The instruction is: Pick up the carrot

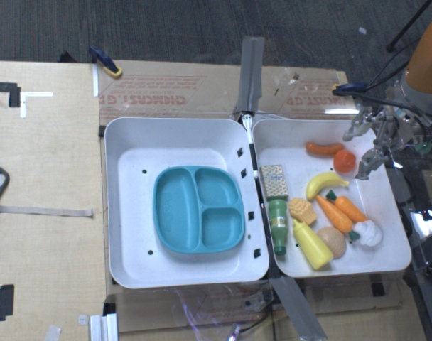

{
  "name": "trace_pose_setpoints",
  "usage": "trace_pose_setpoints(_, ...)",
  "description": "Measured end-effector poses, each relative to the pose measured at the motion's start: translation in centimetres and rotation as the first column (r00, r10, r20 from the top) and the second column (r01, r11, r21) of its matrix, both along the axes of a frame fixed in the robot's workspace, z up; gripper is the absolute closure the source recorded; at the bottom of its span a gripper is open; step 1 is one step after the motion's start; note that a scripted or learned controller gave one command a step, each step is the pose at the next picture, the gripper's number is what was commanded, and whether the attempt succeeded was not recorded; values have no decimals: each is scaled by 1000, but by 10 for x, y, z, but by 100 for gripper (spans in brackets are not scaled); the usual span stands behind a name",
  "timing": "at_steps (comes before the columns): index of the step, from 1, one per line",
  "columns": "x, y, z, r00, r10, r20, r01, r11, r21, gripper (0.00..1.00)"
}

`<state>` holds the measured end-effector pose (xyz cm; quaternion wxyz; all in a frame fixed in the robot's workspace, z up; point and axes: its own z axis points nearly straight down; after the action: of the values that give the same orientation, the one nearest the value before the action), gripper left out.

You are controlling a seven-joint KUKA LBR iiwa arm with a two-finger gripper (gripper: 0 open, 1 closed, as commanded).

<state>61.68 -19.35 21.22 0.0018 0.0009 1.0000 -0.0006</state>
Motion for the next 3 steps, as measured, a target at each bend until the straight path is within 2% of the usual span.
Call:
trace_pose_setpoints(1, -25, 11, -119, 986, 165, 1, -165, 986, -1, 0)
trace_pose_setpoints(2, -84, 41, -90, 999, -40, 0, 40, 999, 1, 0)
trace_pose_setpoints(3, -107, 67, -111, 999, -22, 27, 22, 1000, -4, 0)
